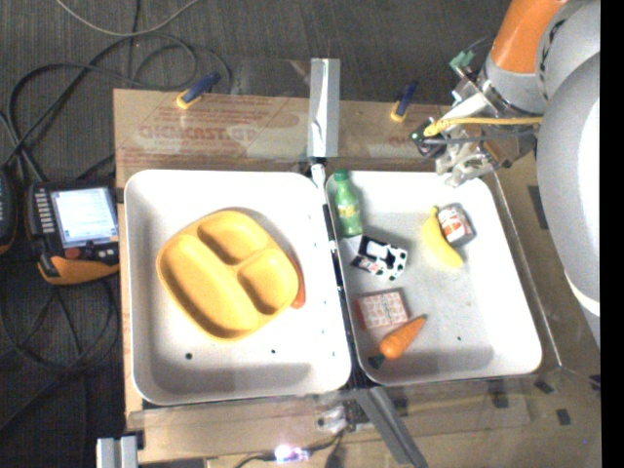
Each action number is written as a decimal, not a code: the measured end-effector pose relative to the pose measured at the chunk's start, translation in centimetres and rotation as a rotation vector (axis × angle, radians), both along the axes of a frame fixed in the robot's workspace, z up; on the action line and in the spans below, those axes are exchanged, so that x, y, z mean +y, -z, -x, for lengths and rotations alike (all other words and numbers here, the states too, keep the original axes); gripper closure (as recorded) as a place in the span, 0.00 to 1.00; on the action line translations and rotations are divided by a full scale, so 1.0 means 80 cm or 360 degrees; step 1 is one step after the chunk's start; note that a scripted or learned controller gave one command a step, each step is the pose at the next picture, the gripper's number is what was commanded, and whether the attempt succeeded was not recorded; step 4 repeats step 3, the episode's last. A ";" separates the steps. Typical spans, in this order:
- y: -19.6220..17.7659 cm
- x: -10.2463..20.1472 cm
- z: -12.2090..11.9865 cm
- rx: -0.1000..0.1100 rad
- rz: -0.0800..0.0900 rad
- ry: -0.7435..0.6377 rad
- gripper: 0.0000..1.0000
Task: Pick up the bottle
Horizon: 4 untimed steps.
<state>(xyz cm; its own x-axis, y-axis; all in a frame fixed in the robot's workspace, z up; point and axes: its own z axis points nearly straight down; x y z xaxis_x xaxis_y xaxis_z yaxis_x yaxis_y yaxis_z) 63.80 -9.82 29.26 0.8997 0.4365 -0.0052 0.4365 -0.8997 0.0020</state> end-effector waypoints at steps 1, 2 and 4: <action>-0.036 -0.080 0.106 0.0002 -0.0003 -0.0050 1.00; -0.046 -0.129 0.189 0.0002 -0.0005 -0.0288 1.00; -0.052 -0.146 0.178 0.0002 -0.0006 -0.0048 1.00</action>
